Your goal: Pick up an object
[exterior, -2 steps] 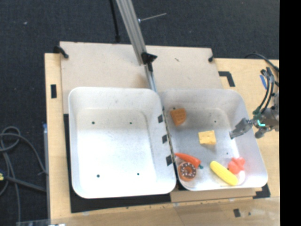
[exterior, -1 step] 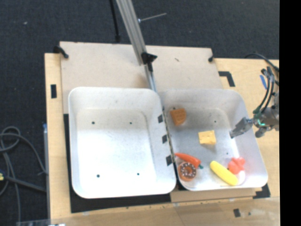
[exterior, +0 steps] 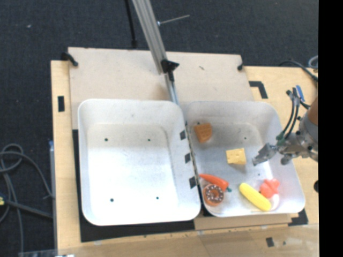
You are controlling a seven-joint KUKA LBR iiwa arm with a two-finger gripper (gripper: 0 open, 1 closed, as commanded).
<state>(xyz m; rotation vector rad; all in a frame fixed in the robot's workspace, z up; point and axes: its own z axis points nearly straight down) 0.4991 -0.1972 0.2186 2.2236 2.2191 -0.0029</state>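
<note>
Your worktop (exterior: 134,74) carries two bins; the right bin (exterior: 252,111) holds every candidate, yellow block (exterior: 236,156) nearest; your pincer (exterior: 266,154) hangs just beside it holding nothing, its opening impossible to tell.

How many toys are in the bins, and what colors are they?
Orange-brown block: 1
Yellow cube: 1
Yellow banana: 1
Orange carrot: 1
Round brownish-red toy: 1
Red-orange toy: 1
Total: 6, all in the right bin.
</note>
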